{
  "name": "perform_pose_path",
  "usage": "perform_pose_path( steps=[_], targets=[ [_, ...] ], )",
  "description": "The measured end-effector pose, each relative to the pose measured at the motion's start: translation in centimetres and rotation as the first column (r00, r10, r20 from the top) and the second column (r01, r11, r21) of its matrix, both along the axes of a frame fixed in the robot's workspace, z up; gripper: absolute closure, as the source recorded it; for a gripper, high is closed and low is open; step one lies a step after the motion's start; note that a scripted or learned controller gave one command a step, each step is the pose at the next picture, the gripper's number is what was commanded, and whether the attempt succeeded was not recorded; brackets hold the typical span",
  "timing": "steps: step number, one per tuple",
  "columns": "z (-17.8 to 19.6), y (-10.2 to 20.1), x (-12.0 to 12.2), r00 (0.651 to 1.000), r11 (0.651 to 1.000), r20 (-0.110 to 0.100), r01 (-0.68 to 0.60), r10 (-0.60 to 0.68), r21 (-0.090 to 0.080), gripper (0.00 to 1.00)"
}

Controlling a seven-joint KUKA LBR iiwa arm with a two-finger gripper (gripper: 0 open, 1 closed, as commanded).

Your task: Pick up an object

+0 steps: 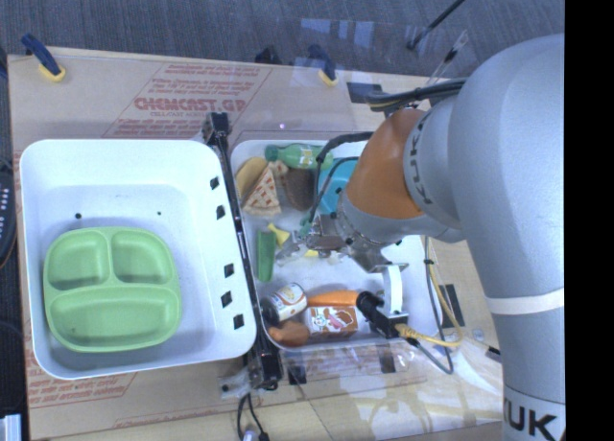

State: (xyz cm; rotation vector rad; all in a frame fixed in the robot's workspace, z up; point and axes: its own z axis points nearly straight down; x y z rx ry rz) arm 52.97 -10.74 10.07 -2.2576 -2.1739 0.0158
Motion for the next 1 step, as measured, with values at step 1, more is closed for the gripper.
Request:
perform_pose_path(
  steps=[1],
  targets=[
    [-1.01, 0.65, 3.15, 0.957, 0.957, 0.003, 0.291, -0.291, 0.0, 0.0]
  ],
)
